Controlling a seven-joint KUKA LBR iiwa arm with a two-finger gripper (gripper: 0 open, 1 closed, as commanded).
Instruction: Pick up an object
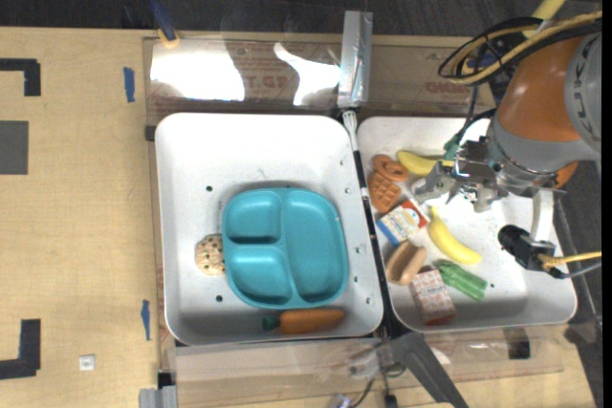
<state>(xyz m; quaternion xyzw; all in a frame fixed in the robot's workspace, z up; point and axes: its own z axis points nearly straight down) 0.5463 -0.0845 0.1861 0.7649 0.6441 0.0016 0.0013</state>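
Camera view puts the gripper [466, 179] over the upper middle of the right shallow white bin [559, 301], hanging from the grey arm with the orange band [535, 105]. You cannot tell from this angle how the tool stands: its tip is a small cluster of metal parts against white plastic, and nothing is visibly held.

Your candidates lie in a loose heap along that bin's left half. Nearest the tool is a yellow plastic banana [452, 242], just below and left of it, lying diagonally with bare floor on its right side. A second yellow banana [417, 162] sits at the top, beside an orange waffle-shaped piece [387, 183]. A small white and blue carton [402, 224], a tan hot-dog bun [405, 261], a green pepper-like piece [463, 282] and a red-printed box [432, 293] crowd close by.

You should expect the lower banana to be light, stiff and smooth, likely to squirt out if pinched near a tapered end. Take it across the thick middle, jaws square to its length.

The left bin [182, 148] holds a teal divided tray [284, 246], a cookie [209, 254] and a carrot [308, 320].
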